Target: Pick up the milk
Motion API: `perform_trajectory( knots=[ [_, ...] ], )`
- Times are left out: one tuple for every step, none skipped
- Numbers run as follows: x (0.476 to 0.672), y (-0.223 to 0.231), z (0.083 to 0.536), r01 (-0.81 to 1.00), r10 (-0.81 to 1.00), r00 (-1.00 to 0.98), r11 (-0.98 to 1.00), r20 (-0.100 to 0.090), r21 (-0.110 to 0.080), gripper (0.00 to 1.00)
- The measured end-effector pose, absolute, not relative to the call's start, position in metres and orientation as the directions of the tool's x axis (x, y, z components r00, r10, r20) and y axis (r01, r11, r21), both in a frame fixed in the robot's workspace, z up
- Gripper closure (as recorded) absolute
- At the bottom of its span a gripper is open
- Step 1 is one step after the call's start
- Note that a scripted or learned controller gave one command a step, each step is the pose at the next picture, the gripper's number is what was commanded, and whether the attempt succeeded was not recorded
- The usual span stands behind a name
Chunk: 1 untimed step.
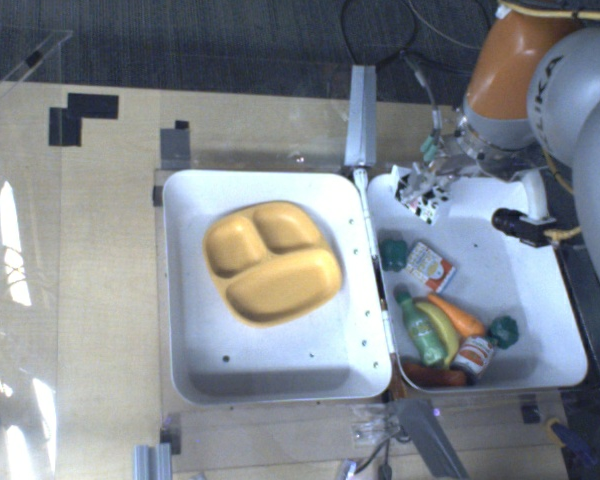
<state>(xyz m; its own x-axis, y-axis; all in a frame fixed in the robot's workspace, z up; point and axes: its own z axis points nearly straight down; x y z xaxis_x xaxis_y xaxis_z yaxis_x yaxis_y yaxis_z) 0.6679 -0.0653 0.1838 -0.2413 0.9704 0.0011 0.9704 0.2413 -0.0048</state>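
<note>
Where the pale wooden bench (90, 268) comes closest to the camera, metal brackets clamp the front edges of two shallow white plastic bins. The left-hand bin (195, 368), well away from the gripper, holds a yellow moulded tray with three rounded compartments (271, 260).

The right-hand bin (550, 363) lies under the arm. At its near edge, farthest from the gripper, a dark red toy sausage (427, 374) lies by a small can with a red-and-white label (472, 356). Behind them a green bottle (426, 334), a yellow banana (442, 322) and an orange carrot (460, 316) lie packed together, with a dark green leafy piece (503, 330) to one side. Closer to the tool lie a small orange-and-white packet (427, 265) and a teal lump (393, 253). The print on the can and the packet is too small to read.

The milk, a small white carton with black cow patches (419, 196), sits at the far corner of the right-hand bin, just below and beside the grey two-finger gripper (442, 160). It is tilted and its patches carry no readable lettering. Whether the gripper is open or closed, or touches the carton, cannot be told from this angle.

Beyond the bench lies dark grey carpet (200, 28) with looping black cables (380, 28).
</note>
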Motion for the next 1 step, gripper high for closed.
perform_trajectory(
  knots=[
    [0.6351,-0.0199,0.1853,0.988,0.988,-0.153,0.153,0.0,0.004,1.0]
  ],
)
